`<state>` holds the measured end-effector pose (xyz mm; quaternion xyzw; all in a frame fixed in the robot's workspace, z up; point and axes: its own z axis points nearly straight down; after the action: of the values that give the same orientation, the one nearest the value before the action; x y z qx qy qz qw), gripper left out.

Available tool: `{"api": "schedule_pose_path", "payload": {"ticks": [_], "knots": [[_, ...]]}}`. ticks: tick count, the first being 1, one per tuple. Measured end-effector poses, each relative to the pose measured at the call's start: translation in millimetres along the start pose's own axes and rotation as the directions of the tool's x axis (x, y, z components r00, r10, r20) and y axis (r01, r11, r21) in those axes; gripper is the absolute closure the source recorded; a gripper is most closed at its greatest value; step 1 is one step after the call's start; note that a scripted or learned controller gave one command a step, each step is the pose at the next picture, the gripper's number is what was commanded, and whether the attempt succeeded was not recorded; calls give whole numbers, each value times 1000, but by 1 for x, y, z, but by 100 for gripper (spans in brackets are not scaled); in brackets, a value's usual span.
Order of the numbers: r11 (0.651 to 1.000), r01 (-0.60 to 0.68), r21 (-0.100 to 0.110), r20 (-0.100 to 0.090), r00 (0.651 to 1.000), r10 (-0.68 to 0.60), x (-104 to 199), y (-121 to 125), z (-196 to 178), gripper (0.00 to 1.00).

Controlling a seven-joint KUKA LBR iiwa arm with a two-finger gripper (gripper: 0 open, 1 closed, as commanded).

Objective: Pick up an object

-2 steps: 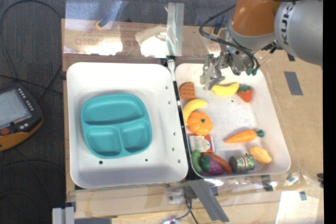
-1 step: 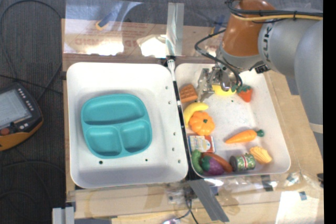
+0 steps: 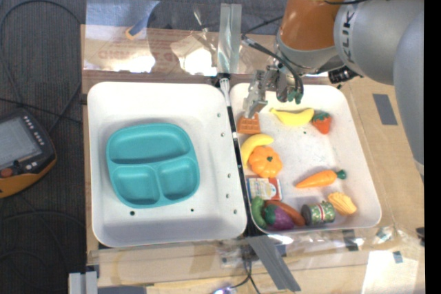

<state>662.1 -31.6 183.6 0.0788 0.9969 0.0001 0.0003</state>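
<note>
I see gripper (image 3: 265, 96) over far end of right bin (image 3: 362, 169), above orange waffle block (image 3: 249, 124); can't tell finger state, nothing visibly held; yellow banana (image 3: 293, 116) and strawberry (image 3: 321, 122) just beside it; pumpkin (image 3: 265, 162), carrot (image 3: 317, 180), corn (image 3: 342, 202) nearer me; teal divided plate (image 3: 153, 163) in left bin (image 3: 110, 217).

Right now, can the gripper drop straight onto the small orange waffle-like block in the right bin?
Probably yes. The gripper hangs just above the small orange waffle-like block, with nothing over it. The bin wall on one side and the yellow banana close below leave little room for the fingers.
</note>
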Motion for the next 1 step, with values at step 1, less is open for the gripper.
{"api": "schedule_pose_path", "payload": {"ticks": [1], "knots": [[986, -165, 2, 0, 986, 165, 14, -37, -66, 100]]}}
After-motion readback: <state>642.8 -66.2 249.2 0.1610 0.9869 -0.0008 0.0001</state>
